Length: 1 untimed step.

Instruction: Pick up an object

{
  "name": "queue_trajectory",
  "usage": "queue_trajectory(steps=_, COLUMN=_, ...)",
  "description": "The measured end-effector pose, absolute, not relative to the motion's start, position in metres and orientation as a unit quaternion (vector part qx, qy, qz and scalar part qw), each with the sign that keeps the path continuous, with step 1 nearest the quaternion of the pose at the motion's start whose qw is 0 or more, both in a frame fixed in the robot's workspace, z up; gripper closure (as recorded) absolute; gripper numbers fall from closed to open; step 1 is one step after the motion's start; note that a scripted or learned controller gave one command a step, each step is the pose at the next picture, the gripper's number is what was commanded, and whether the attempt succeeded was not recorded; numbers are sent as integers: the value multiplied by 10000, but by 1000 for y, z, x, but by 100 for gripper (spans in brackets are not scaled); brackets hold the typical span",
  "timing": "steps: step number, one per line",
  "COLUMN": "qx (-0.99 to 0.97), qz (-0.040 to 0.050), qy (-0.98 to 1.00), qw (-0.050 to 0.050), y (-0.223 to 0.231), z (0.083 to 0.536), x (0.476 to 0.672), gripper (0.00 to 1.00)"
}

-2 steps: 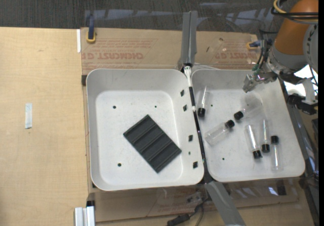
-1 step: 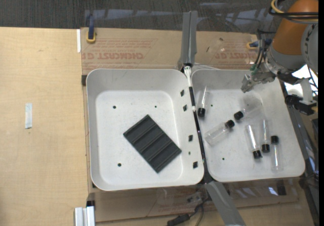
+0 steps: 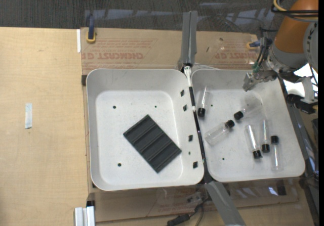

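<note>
Bench [image 3: 40, 93]: light wood surface, fills left of frame. Two white bins rest on it side by side, left bin [image 3: 96, 119] at centre, right bin [image 3: 293, 162] toward the right. Cardboard sheet [image 3: 131, 50] lies behind bins, upper centre. Small pale strip [image 3: 28, 116] at far left.

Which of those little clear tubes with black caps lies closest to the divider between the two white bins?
The clear plastic vial lying lengthwise along the right bin's left wall, black cap toward the camera. The other vials cluster farther right.
</note>
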State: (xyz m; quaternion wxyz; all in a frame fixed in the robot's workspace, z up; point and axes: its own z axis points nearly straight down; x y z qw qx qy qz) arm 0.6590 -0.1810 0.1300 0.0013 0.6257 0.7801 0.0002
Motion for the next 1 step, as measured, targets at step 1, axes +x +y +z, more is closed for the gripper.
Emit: queue_trajectory(steps=1, qx=6160, qz=-1, qy=7878, qw=11, y=-157, z=223, x=659, gripper=100)
